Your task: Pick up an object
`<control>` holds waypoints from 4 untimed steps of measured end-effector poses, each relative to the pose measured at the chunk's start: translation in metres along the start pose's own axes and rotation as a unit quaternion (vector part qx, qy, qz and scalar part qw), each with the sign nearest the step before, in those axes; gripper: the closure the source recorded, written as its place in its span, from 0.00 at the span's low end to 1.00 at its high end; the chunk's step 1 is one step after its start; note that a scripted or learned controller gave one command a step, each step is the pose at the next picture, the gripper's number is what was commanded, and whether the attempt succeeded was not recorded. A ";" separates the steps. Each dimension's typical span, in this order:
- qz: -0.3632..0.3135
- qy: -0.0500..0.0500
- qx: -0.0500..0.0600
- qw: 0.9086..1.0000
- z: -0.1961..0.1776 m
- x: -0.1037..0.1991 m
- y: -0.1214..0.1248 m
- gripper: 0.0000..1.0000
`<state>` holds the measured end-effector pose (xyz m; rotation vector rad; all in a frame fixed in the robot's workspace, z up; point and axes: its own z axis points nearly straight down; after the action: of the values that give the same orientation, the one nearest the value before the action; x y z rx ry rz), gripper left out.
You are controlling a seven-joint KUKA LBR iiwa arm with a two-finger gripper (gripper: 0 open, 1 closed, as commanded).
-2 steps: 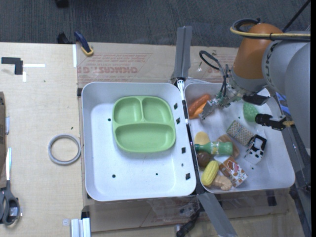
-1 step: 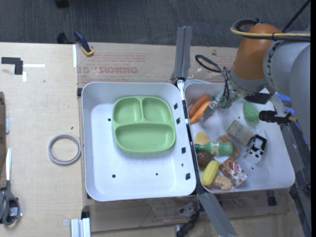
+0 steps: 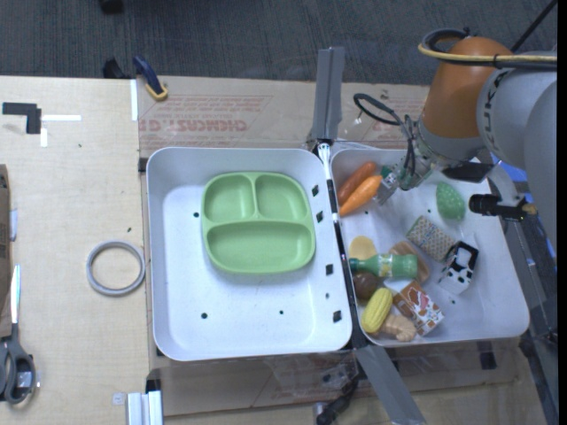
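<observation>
My gripper hangs low over the far part of the right bin, just right of the tip of an orange carrot. Whether it touches the carrot is unclear. Other items lie in this bin: a green rounded piece, a patterned block, a black-and-white object, a green bottle with a yellow cap, a yellow corn cob, a brown lump and a printed snack pack.
The left bin holds a green divided plate. On the bench to the left lie a tape ring and scissors. A blue clamp lies at the back. The grey arm covers the right bin's far right corner.
</observation>
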<state>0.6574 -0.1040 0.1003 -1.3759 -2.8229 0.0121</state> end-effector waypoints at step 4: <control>-0.031 -0.001 -0.004 0.999 -0.166 0.027 -0.024 0.00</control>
<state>0.6231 -0.0966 0.2665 -1.2889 -2.8695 0.0009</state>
